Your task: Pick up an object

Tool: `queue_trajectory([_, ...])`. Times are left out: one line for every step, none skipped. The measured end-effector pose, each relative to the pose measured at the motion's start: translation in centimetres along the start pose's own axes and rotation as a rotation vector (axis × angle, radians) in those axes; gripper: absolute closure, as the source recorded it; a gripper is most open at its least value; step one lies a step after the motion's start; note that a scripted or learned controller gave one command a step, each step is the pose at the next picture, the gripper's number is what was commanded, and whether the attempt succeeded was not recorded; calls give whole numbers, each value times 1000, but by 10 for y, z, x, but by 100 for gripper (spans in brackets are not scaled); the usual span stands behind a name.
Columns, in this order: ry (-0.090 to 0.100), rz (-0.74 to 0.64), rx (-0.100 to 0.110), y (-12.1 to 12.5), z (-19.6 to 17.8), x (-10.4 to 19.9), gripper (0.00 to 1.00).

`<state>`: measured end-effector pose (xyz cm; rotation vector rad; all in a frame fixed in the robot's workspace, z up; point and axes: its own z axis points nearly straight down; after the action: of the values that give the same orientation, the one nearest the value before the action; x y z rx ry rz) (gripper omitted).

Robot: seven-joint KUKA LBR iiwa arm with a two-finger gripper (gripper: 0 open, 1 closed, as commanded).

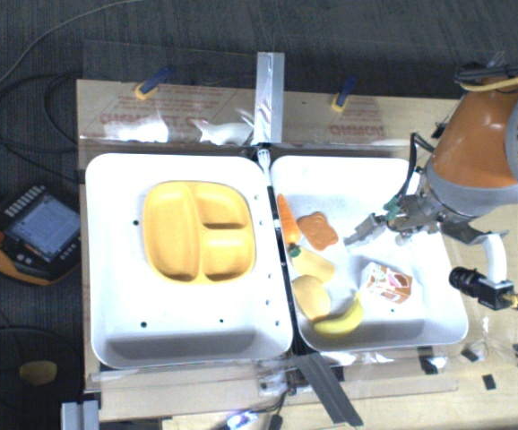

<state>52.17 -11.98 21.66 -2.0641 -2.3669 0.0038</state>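
The right bin (420, 173) holds several items. An orange carrot (284, 220) lies along its left wall, with a brown-orange slab (317, 231) beside it. Below them sit a pale yellow wedge (314, 264), a tan round piece (307, 294) and a yellow banana (341, 319). A white and red packet (388, 283) lies toward the front right. My gripper (361, 233) hangs over the middle of this bin, just right of the brown-orange slab and above the packet, pointing left. Nothing shows in its grasp.
The left bin (116, 330) carries a yellow divided tray (200, 231). The arm's orange band (476, 141) and grey wrist cover the right bin's far right side. A black fitting (474, 281) sits at that bin's right rim. A handheld controller (30, 233) lies off the bench at left.
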Motion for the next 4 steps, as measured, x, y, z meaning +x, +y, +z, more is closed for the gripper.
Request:
queue_trajectory([2, 127, 1, 57, 49, -7, 0])
queue_trajectory([2, 127, 1, 57, 49, -7, 0])
queue_trajectory([-4, 68, -4, 72, 121, 9, 0])
queue_trajectory([-2, 67, -6, 73, 111, 9, 100])
